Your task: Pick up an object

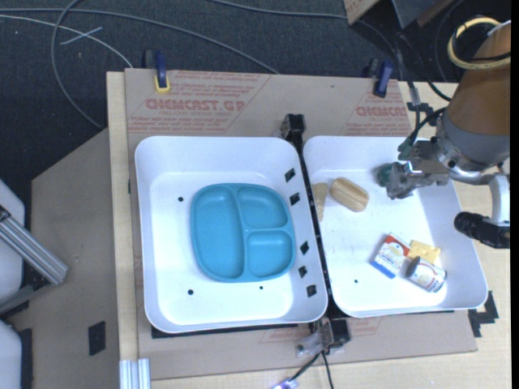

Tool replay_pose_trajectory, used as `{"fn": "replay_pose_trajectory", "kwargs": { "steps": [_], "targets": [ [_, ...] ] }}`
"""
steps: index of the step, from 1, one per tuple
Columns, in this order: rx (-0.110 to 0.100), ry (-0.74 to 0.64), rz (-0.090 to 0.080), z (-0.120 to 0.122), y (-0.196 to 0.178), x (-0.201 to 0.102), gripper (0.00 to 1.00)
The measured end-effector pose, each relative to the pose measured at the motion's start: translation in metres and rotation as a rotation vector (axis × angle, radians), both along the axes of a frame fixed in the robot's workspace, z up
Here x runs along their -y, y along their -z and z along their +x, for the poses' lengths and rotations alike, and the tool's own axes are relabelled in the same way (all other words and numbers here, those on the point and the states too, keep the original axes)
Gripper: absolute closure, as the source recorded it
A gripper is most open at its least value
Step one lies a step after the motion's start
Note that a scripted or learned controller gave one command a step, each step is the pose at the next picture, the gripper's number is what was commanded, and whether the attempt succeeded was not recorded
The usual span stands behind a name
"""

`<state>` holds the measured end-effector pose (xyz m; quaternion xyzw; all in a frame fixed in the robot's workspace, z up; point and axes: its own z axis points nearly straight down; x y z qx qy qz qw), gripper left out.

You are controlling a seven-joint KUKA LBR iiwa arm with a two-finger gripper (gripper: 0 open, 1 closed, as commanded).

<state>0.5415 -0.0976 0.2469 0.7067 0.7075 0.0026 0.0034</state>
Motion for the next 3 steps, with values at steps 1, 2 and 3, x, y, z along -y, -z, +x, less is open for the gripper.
{"fn": "replay_pose_trajectory", "kwargs": {
  "steps": [1, 2, 3],
  "targets": [
    [-0.006, -0.006, 0.003, 0.016, -0.004, -0.058, 1.00],
    [-0.012, -0.005, 0.005, 0.023, 0.013, -0.113, 1.00],
    [-0.012, -0.005, 0.004, 0.025, 0.023, -0.163, 1.00]
  ]
}}
